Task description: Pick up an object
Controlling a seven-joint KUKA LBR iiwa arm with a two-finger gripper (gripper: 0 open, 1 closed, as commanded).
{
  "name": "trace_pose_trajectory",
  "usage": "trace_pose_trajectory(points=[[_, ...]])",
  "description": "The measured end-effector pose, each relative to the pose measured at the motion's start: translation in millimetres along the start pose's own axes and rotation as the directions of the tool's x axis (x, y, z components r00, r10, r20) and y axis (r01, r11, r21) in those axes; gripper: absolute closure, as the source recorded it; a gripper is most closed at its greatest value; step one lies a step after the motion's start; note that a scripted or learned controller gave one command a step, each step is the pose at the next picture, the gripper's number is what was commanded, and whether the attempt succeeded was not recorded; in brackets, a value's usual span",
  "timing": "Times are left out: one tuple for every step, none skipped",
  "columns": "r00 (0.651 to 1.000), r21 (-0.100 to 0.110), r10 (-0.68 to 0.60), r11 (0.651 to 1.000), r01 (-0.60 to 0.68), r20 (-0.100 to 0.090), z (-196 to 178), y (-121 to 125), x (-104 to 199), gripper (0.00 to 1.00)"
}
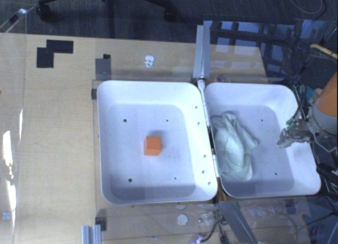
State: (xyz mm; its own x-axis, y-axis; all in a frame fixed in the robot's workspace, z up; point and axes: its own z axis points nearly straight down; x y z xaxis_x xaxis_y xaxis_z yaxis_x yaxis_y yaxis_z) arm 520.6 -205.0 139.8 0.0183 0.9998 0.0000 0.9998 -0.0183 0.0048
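Observation:
An orange cube [152, 146] rests on the floor of the left white bin [113, 105], near its middle. A crumpled pale green cloth [233, 143] lies along the left side of the right white bin [274, 97]. My gripper [291, 134] hangs at the right edge of the right bin, well to the right of the cloth and apart from it. Nothing shows between its fingers. The grey arm with its orange band [326, 103] comes in from the right.
A metal divider post [200, 53] stands behind the seam between the bins. Black markers [53, 52] lie on the wooden bench at the upper left. Cables [303, 66] run along the right side near the arm.

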Motion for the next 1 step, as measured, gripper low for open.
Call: trace_pose_trajectory(points=[[0.97, 0.001, 0.244, 0.97, -0.244, 0.001, -106.3, 3.4, 41.7, 1.0]])
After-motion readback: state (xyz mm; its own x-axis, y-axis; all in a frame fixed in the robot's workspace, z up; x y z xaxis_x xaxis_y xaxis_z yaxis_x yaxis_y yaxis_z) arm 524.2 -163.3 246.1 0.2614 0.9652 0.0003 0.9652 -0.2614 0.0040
